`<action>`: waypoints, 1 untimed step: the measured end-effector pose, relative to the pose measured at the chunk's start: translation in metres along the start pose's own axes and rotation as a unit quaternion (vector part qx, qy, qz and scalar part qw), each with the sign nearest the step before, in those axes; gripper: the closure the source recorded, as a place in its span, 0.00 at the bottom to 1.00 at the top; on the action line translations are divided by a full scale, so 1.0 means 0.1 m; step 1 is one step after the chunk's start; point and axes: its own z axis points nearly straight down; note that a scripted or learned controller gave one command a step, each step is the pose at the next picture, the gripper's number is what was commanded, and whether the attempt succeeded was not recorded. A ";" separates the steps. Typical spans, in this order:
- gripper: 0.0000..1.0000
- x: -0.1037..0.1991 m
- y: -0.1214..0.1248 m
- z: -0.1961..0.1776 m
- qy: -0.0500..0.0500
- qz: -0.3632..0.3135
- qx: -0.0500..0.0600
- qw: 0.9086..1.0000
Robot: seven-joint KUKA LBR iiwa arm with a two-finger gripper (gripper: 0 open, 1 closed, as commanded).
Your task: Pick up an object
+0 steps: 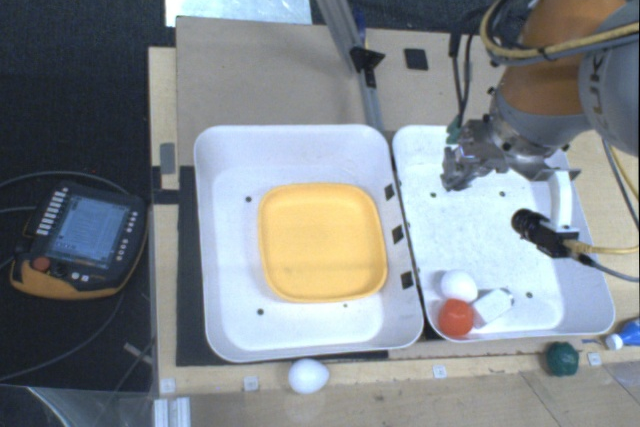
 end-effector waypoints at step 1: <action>1.00 0.48 -0.21 -0.04 0.000 0.000 0.000 1.000</action>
